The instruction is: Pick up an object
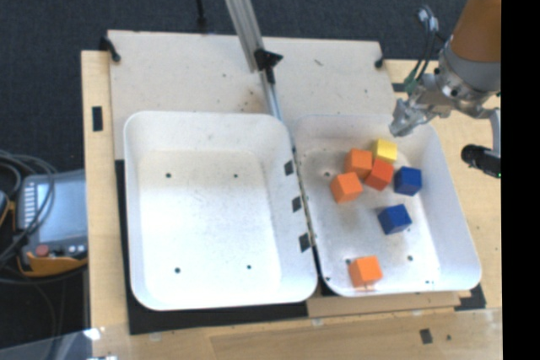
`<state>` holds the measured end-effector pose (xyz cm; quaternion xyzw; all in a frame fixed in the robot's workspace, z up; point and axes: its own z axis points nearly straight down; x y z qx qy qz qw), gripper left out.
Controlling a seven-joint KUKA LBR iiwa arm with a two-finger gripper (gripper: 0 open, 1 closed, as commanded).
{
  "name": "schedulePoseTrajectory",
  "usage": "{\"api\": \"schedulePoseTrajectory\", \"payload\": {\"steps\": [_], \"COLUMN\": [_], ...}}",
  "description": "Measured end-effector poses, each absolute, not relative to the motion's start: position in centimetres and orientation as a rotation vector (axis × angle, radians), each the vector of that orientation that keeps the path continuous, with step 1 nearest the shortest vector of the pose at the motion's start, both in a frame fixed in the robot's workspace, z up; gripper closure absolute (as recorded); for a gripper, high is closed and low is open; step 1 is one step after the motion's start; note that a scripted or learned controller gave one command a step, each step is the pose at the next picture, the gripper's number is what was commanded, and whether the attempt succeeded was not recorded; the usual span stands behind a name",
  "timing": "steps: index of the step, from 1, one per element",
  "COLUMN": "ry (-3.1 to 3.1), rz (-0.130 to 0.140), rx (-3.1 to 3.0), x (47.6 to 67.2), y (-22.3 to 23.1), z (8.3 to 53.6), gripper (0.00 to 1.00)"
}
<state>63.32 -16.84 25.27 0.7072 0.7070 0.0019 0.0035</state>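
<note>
The right bin [451, 253] holds several small cubes. A yellow cube [386, 150] sits at the back of a tight cluster with an orange cube [361, 159], a red-orange cube [380, 174] and another orange cube [346, 186]. A blue cube [407, 180] lies just right of the cluster. A second blue cube [394, 218] sits lower down, and a lone orange cube [365, 270] rests near the front rim. My gripper [405, 121] hangs over the bin's back edge, up and to the right of the yellow cube, with nothing seen between its fingers.
The left bin [139, 181] lies beside the right one, their rims touching at the middle. A slanted aluminium post [239, 0] rises from behind the bins' junction. A pendant device [46, 219] with cables sits off the bench's left side.
</note>
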Motion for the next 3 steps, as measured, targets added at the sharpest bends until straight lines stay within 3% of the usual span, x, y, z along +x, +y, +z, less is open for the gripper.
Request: {"api": "schedulePoseTrajectory", "payload": {"steps": [1,3], "ry": [2.221,2.225], "rz": [0.006,-0.001], "rx": [2.213,2.217], "x": [63.4,64.6], "y": [-16.9,-7.6], "z": [29.7,27.2], "gripper": [1.0,1.0]}}
